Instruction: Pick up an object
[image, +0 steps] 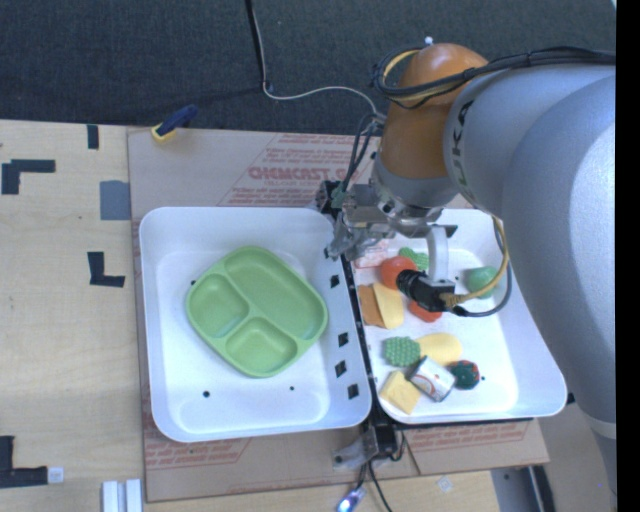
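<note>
My gripper (395, 262) hangs low over the back left part of the right bin (520, 395), just above a red piece (398, 272) and an orange wedge (382, 306). The wrist hides much of what lies under it. Toward the bin's front lie a green knobbly piece (402, 350), a yellow lump (441, 347), a yellow block (399, 393), a small white and red can (434, 379) and a dark green and red ball (466, 375). A light green piece (481, 277) sits at the right, partly behind a cable.
A green divided plate (257, 312) lies in the left bin (170, 400). The divider (345, 345) between the bins runs just left of the gripper. The arm's large grey body (560, 200) covers the right bin's back right corner. A cable loops beside the gripper.
</note>
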